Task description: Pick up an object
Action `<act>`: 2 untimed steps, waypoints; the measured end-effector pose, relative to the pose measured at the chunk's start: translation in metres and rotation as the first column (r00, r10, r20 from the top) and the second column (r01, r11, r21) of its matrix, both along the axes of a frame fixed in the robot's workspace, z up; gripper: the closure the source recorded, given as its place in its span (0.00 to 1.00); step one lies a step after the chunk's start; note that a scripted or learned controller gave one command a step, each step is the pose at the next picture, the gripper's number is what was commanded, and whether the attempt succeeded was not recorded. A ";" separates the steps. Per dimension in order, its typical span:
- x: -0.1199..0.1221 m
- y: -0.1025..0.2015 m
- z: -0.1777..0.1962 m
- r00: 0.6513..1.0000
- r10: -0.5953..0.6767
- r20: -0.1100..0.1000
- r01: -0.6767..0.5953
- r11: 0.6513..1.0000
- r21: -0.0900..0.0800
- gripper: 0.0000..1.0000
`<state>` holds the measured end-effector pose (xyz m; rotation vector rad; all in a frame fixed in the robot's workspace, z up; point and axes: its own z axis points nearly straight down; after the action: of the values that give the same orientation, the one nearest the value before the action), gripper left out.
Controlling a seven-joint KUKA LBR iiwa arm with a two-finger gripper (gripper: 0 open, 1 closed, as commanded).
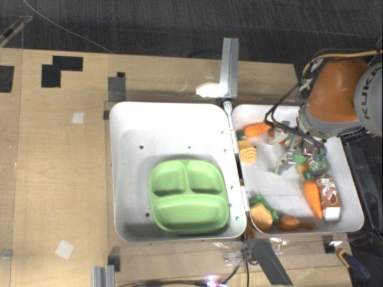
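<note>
Toy foods like a carrot (312, 198) and corn (247, 154) are spread in the right bin (353, 220), where the gripper (291, 158) is lowered open over bare floor, nothing gripped, maybe for a pick.

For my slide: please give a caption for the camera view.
End effector hangs over the right bin of toy food; green tray in the left.

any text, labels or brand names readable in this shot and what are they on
"KU", the visible start of white vertical lettering on the grey arm at the right edge; the rest is cut off.
The small brown and white packet in the right bin has printing, too blurred to read.
</note>
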<state>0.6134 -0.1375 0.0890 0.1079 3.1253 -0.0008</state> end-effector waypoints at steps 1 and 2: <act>-0.049 -0.015 0.001 0.999 0.049 0.000 -0.049 0.999 -0.002 0.00; -0.073 -0.024 0.001 0.997 -0.078 0.004 0.078 0.997 0.000 0.00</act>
<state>0.5402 -0.1612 0.0904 0.2288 3.1143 -0.0010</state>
